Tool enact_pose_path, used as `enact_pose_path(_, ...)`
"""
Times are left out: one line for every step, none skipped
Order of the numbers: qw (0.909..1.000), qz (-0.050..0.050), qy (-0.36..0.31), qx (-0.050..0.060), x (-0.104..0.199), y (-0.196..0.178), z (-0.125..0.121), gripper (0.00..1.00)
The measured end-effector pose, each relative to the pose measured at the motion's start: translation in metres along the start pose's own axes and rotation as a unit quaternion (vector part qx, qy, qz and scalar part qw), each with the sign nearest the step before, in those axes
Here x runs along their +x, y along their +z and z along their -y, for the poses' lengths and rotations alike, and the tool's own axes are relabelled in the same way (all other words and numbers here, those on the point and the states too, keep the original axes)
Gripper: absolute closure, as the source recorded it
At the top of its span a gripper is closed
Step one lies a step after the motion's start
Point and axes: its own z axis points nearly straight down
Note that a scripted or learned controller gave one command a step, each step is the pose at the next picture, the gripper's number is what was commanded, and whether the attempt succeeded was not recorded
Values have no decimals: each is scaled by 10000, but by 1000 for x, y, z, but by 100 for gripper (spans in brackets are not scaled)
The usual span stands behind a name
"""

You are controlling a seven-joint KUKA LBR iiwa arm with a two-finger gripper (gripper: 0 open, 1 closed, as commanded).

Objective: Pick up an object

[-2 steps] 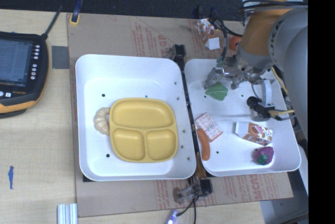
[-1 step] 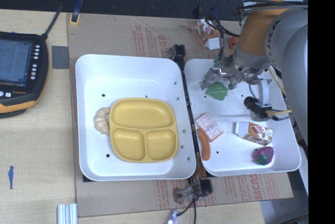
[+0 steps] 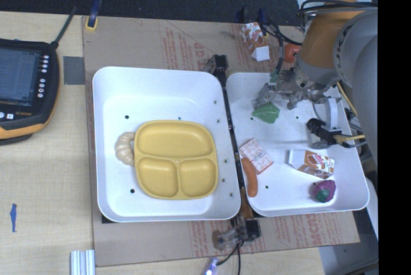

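Note:
My gripper (image 3: 277,99) hangs low over the back of the right bin (image 3: 359,200), directly above a green object (image 3: 266,114) that lies just under its fingertips. I cannot make out whether the green object is between the fingers or merely below them. Further forward in the same bin lie a small pink patterned packet (image 3: 255,155), an orange carrot-like stick (image 3: 250,177) against the left wall, a white and orange carton (image 3: 313,162) and a purple grape-like toy (image 3: 324,190).
The left bin (image 3: 112,90) holds a yellow divided plate (image 3: 174,159) with a beige ridged toy (image 3: 124,148) at its left edge. A small box (image 3: 255,38) sits behind the bins. A tablet-like pendant (image 3: 22,87) lies at the far left.

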Motion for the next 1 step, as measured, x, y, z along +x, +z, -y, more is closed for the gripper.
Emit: enact_pose_path(10000, -4, -15, 17, 17, 0, 0, 0)
